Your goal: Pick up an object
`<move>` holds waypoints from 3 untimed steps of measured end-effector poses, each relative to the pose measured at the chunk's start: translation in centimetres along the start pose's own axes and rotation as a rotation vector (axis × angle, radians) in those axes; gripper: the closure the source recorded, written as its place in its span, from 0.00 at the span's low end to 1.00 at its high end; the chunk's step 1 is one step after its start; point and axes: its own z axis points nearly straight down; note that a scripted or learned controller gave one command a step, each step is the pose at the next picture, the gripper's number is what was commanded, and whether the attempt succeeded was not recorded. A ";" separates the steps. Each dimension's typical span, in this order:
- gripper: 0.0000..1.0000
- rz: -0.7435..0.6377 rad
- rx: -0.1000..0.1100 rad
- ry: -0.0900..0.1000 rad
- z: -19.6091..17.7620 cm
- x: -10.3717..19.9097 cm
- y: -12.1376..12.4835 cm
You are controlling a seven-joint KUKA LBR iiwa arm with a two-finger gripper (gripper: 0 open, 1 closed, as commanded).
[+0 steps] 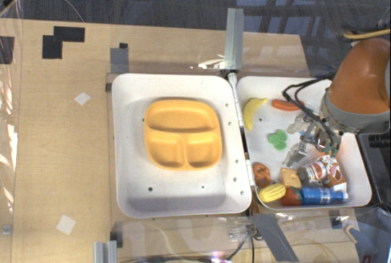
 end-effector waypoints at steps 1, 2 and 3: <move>0.00 0.397 0.002 0.006 4.9 0.9 0.9; 0.00 0.324 -0.002 -0.006 7.7 -5.8 -0.5; 0.00 0.313 0.000 0.001 6.8 -3.0 2.0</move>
